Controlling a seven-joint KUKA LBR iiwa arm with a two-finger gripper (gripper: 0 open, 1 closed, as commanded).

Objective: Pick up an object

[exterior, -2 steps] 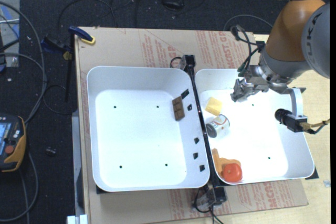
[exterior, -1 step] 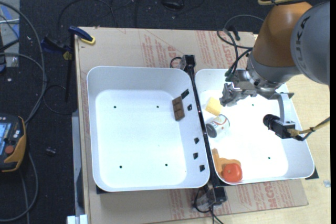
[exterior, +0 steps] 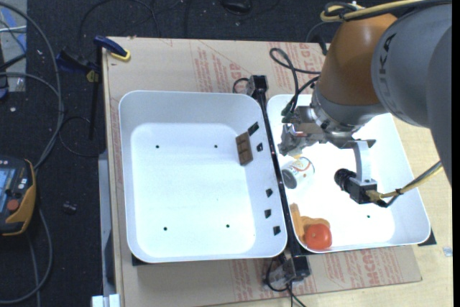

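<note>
Brown block (exterior: 244, 149) long axis near-vertical, leaning on left bin (exterior: 144, 111) wall

Red-orange ball (exterior: 318, 235) in right bin's near-left corner, small clear cup (exterior: 296, 171) just beyond.

Red ball (exterior: 318, 235) (white bins (exterior: 144, 108))

Bright even overhead light; white bins (exterior: 136, 176) glare; slightly soft, grainy focus
</note>
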